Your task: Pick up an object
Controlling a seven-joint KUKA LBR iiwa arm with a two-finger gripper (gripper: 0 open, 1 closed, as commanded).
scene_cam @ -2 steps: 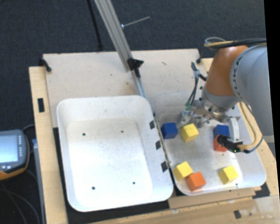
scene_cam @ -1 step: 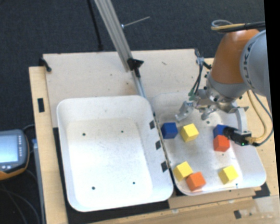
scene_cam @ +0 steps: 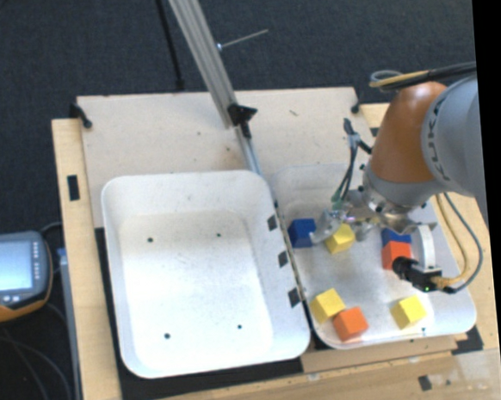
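Inspector: Gripper (scene_cam: pixel 349 221) position noted over the right bin (scene_cam: pixel 454 312), hanging below the grey arm (scene_cam: pixel 453 136) with its orange band (scene_cam: pixel 401 135). Whether it is clenched or released I cannot tell; wrist hardware and cables cover that part.

Clerk: And the thing nearest it?

Inspector: A yellow block (scene_cam: pixel 341 239), small and cube-like, plain faces, lying in the right bin toward its upper left part. It sits turned on the bin floor, corners skewed against the bin's edges. No long axis to record (the sides look about equal).

Clerk: Its relation to the gripper?

Inspector: Directly beneath and just to the lower side of the gripper, close or touching; contact cannot be confirmed from this angle.

Clerk: Other contents, measured from that yellow block?

Inspector: A blue block (scene_cam: pixel 302 232) just to its left, near the wall shared with the left bin (scene_cam: pixel 127 273). An orange block (scene_cam: pixel 397 253) to its right, partly under the wrist. Below it, a second yellow block (scene_cam: pixel 329 303) touching a second orange block (scene_cam: pixel 350 322). A third yellow block (scene_cam: pixel 408 311) lies down and to the right, well apart.
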